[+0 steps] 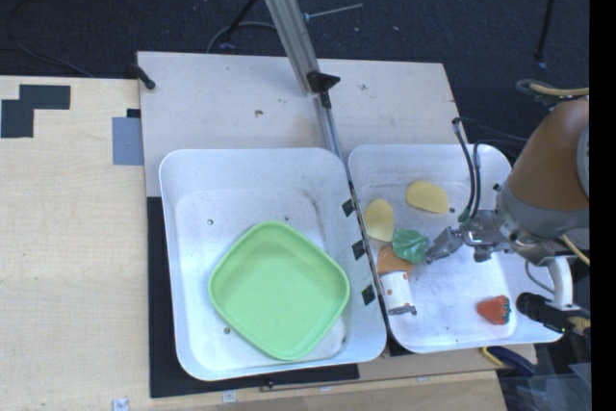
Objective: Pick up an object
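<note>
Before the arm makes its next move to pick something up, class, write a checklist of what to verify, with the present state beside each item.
1. Gripper is over the right bin: ok.
2. Something is held between the fingers: cannot tell; they are too small and blurred.
3. A target is within close reach: ok; the green crumpled object lies just beside the gripper.
4. The target has free room around it: not ok; a yellow piece and a small bottle crowd it by the bin's left wall.
5. Easier targets lie apart: ok; the red object and the other yellow piece.
</note>
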`<state>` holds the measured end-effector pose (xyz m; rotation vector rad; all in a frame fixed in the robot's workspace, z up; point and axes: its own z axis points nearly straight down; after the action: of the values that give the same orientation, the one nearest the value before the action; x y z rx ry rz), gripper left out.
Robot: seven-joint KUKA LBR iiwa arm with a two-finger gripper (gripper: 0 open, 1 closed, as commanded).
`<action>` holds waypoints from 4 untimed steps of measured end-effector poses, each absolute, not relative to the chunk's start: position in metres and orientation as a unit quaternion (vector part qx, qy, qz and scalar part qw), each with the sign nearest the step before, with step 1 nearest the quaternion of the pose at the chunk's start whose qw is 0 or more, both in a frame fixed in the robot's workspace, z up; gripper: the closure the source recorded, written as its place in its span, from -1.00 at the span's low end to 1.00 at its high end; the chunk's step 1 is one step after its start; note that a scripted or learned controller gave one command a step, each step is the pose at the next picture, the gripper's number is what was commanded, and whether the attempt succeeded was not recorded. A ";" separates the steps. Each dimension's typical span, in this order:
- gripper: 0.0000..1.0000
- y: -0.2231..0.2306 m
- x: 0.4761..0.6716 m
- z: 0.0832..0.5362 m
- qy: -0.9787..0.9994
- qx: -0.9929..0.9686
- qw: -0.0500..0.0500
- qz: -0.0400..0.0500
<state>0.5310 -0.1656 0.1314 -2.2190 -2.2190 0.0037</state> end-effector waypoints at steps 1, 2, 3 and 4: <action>-1.00 -0.165 0.531 0.090 -0.707 -0.707 0.000 0.000; 1.00 -0.166 0.532 0.102 -0.707 -0.707 -0.001 -0.001; 1.00 -0.161 0.541 0.151 -0.707 -0.707 -0.002 -0.001; 1.00 -0.165 0.543 0.213 -0.707 -0.707 -0.002 -0.001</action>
<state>0.5427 -0.1645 0.2131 -2.2249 -2.2242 -0.0045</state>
